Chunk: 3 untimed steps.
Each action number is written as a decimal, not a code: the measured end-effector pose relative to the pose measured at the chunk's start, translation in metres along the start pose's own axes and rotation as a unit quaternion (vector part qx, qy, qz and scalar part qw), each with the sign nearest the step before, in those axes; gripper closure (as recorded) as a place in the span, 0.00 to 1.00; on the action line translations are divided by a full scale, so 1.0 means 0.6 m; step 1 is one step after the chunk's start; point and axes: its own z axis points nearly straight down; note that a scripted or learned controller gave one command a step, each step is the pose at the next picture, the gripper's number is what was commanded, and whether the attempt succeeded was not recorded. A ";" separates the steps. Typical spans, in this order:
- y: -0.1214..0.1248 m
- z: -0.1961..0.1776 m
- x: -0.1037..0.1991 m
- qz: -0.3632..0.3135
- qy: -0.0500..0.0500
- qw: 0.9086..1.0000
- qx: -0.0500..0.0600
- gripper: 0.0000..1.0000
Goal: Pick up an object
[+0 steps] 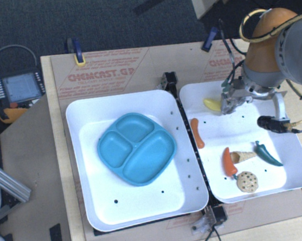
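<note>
Gripper (229, 104): lowered into the far end of the right bin (297, 178), upper right of the frame, its tip just beside a yellow banana-shaped toy (212, 104); finger spread and any grip cannot be told, since the wrist and cabling cover the tip. Banana toy: partly hidden at its right end by the gripper. Same bin, lower half: orange carrot-like piece (229, 163), ice-cream cone (245, 156) touching it, green chili pepper (266, 154), round cookie (247, 181). Orange sausage-like piece (197, 133): lies along the bin's left rim, identity uncertain. Left bin (96, 206): blue three-compartment plate (137, 148), centre. Arm (272, 42): cut off at the frame's right edge.
</note>
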 end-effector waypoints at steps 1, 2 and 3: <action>0.009 -0.105 0.009 -0.001 -0.001 1.000 -0.004 1.00; 0.004 -0.181 0.014 -0.001 -0.001 1.000 -0.003 1.00; 0.006 -0.231 0.014 -0.001 -0.001 1.000 -0.002 1.00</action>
